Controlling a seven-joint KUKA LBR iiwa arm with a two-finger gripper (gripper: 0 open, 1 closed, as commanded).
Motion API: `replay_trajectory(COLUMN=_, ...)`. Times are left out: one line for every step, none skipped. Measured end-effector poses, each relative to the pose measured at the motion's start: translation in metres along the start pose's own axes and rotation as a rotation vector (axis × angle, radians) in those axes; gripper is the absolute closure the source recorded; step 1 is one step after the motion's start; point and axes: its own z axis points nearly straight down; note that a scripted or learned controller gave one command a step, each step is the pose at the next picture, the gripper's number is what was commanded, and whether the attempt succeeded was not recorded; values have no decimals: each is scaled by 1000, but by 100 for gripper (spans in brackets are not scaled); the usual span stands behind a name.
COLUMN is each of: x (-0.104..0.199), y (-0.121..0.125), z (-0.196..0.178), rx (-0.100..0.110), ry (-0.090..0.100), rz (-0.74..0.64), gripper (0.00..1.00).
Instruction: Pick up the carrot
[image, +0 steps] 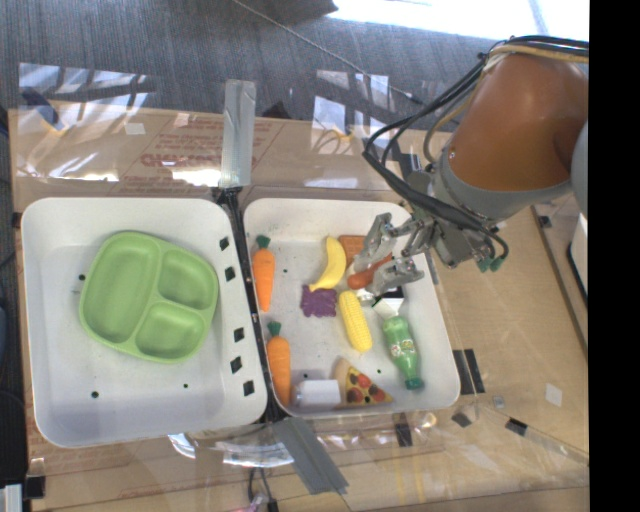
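Two carrots lie along the left wall of the right bin (432, 300). One carrot (263, 277) is in the upper part and the other carrot (278, 366) is near the front; both have green tops pointing away from me. My gripper (386, 262) hovers over the bin's right half, well to the right of both carrots, with its fingers spread open. A small orange-red piece (362, 272) shows just beside the lower finger, and I cannot tell whether they touch.
The right bin also holds a banana (333, 262), purple grapes (318, 300), a corn cob (355, 320), a green bottle (402, 350), a pizza slice (362, 386) and a white block (318, 392). A green divided plate (150, 293) sits in the left bin (40, 300).
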Motion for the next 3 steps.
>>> replay_trajectory(x=16, y=50, z=-50, rx=1, ry=-1, rz=-164, gripper=100)
replay_trajectory(x=-44, y=119, z=-4, rx=-5, ry=4, rz=-690, gripper=100)
replay_trajectory(x=15, y=174, z=52, rx=-6, ry=5, rz=-596, gripper=100)
